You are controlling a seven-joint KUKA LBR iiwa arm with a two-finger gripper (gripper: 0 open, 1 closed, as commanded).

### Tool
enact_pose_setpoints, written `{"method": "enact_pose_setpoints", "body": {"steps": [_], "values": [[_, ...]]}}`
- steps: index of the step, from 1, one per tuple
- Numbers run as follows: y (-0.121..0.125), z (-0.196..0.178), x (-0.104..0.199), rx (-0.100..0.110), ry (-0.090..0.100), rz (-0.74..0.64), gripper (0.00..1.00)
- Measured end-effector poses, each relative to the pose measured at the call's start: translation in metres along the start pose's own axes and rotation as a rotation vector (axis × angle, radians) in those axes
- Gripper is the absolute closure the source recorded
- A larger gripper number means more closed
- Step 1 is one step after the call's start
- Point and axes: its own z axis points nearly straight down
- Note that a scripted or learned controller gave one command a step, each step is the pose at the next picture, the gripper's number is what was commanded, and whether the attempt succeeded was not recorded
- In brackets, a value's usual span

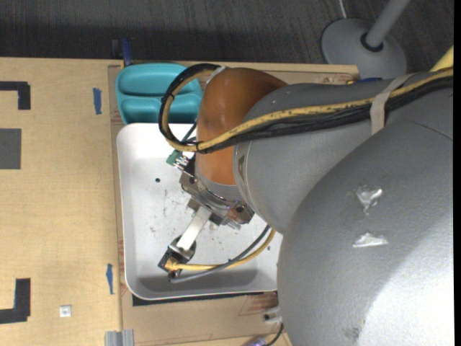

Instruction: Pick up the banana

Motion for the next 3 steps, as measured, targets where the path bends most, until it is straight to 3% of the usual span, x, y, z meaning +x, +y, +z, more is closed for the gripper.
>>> {"method": "enact_pose_setpoints", "body": {"steps": [1, 2, 3], "values": [[0.024, -0.029, -0.032, 0.001, -0.001, -0.22, 1.0], [0.0, 0.073, 0.0, 0.001, -0.001, -0.344, 1.0], [0.0, 0.062, 0.0, 0.001, -0.001, -0.344, 1.0]]}}
